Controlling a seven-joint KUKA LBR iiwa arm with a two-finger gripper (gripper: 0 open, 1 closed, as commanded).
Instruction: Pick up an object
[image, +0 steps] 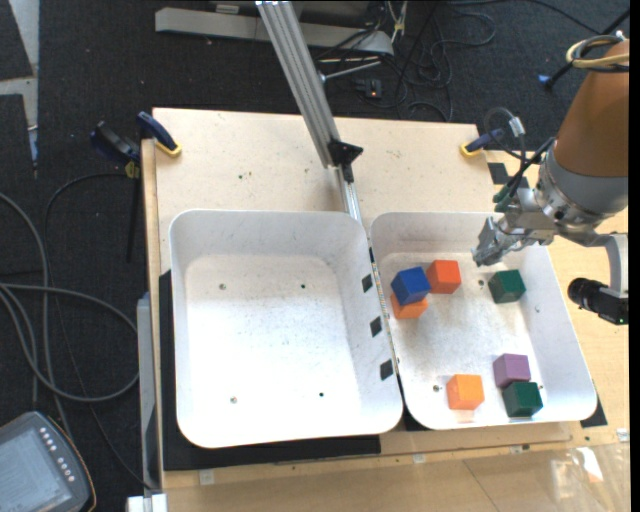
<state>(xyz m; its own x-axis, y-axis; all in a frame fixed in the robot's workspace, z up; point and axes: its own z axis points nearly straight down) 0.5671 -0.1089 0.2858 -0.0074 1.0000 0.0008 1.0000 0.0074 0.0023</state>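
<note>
The gripper (487, 250) hangs over the right bin (570, 340) in the upper right, holding nothing I can see, and should drop straight onto the green block (507, 286) just below it.

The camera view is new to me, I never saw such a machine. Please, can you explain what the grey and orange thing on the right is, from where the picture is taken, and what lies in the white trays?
The grey and orange thing is a robot arm. It reaches in from the right, and its gripper hangs over the right bin. Whether it holds anything cannot be told here.

The picture comes from one fixed camera above the bench, looking down at a slant.

Two shallow white bins sit side by side. The left bin shows bare white floor. The right bin holds small cubes: a blue cube lying on an orange one, another orange cube, a green cube near the gripper, and at the front an orange, a purple and a green cube.
</note>
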